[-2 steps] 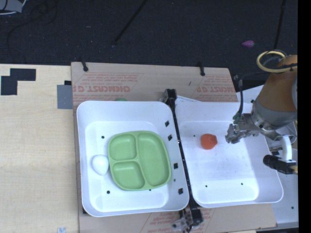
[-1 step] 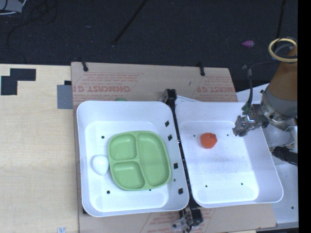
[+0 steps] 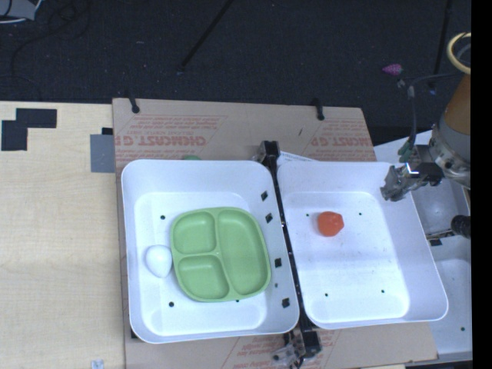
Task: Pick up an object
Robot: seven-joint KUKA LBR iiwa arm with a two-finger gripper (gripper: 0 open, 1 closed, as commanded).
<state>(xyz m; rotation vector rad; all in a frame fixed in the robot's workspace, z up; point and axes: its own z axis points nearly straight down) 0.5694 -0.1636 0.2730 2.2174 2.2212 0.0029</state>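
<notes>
I have two white bins side by side on the bench. The left bin point(image 3: 146, 198) carries a green divided tray point(image 3: 221, 253) lying flat across most of its floor, and a small white egg-shaped piece point(image 3: 159, 260) rests just beside the tray's left edge, touching or nearly so; I cannot settle which. The right bin point(image 3: 361, 283) carries one thing, a small red lump point(image 3: 330, 224), sitting alone on the floor left of centre and toward the far wall.

The arm point(image 3: 457, 121) comes in from the right, and its gripper point(image 3: 400, 178) hangs over the right bin's far right corner, at about the rim, well apart from the red lump. I judge this to be the approach step: nothing is picked, and no object is near the tool.

The red lump looks the likeliest target, being the one thing in the bin the gripper is over. The next move would call for travel left across the bin and slightly toward me, then a descent centred on the lump. It is small and rounded, so I expect an off-centre close could squirt it aside.

As for the fingers, they read as a dark blurred cluster, and I cannot tell how far apart they stand. I see nothing between them.
</notes>
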